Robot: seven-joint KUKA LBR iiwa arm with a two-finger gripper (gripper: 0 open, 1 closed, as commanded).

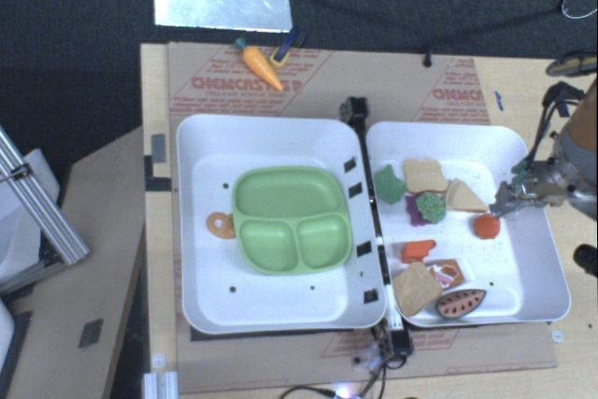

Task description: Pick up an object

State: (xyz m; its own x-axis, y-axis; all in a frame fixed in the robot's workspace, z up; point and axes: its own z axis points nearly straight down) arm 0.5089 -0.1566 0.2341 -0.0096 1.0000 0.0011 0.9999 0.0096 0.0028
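My gripper hangs low over the right part of the right bin. It is just right of a triangular sandwich piece and above a small red tomato. I see nothing held in it. Further left in that bin lie a toast slice, a green leaf and a purple and green bunch. Toward the front lie an orange piece, a bread slice and a watermelon slice.
The left bin holds a green divided plate and a small tan ring. A toy carrot lies on the cardboard behind the bins. A metal frame stands at the far left.
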